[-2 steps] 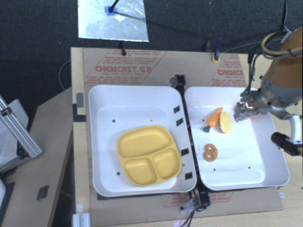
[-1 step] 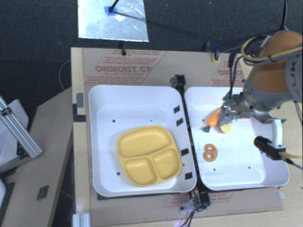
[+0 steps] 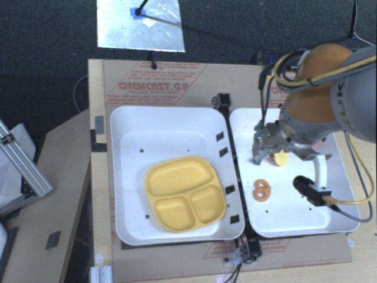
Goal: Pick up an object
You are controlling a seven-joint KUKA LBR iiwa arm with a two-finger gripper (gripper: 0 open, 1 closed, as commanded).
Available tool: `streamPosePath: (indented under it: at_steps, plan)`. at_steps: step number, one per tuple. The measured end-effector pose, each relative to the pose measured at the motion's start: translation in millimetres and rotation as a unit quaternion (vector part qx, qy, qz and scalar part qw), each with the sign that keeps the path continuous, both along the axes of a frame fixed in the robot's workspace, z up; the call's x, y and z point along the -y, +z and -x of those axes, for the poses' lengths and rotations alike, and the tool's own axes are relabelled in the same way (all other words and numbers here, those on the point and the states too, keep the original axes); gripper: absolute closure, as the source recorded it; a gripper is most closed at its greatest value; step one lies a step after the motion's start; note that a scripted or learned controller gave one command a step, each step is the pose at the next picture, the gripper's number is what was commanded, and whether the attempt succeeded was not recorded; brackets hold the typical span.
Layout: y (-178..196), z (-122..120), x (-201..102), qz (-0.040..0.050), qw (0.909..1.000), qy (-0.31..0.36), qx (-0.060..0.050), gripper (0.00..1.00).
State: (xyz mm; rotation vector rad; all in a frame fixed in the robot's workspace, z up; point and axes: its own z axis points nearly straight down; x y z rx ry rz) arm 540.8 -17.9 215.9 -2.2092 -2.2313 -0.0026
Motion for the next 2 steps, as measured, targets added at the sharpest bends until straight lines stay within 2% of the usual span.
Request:
streamPosePath:
  at_steps: [2]
  plan:
    - [-9,2,-112,-0.0003,1.0,0.001,0.001,1.0]
